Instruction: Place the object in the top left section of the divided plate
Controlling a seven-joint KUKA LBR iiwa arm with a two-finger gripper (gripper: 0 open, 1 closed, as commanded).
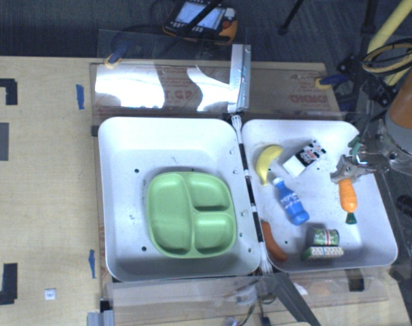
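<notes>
A green divided plate (pixel 191 212) lies in the left bin (pixel 117 148), with one long section on its left and two smaller sections on its right. My gripper (pixel 352 167) hangs over the right side of the right bin (pixel 385 243), just above an orange carrot (pixel 347 195) that lies on the bin floor. Nothing shows as lifted off the floor.
The right bin also holds a yellow banana (pixel 267 160), a blue bottle (pixel 290 200), a black-and-white box (pixel 309 153), a green can (pixel 324 237) and a reddish sausage (pixel 273 244) by the left wall. A ridge between the bins (pixel 245 182) separates them.
</notes>
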